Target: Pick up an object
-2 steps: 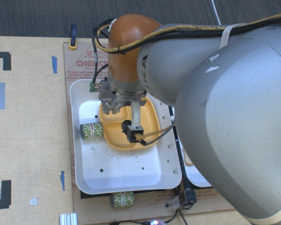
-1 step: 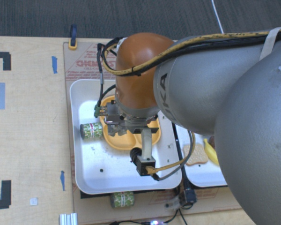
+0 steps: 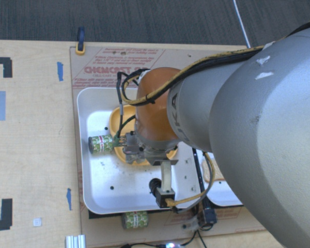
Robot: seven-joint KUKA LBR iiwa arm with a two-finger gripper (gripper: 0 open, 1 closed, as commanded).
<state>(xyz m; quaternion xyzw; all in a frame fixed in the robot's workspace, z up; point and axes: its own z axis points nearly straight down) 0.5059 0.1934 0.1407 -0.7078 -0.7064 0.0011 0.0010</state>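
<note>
A small green can (image 3: pixel 100 144) lies on its side in the left white bin (image 3: pixel 95 182), near its left wall. Right beside it sits a yellow bowl-like object (image 3: pixel 119 122), mostly covered by the arm. The arm's orange band (image 3: pixel 155 105) and wrist hang over the bowl, and the gripper (image 3: pixel 125 144) is low over the bowl's left part, close to the can's right end. The arm hides what lies under the wrist.
A second green can (image 3: pixel 135 220) lies outside the bins on the bench at the front. The right bin (image 3: pixel 227 195) is largely hidden by the grey arm. Cables (image 3: pixel 125 81) loop off the wrist. An orange clamp (image 3: pixel 80 48) sits at the board's back left corner.
</note>
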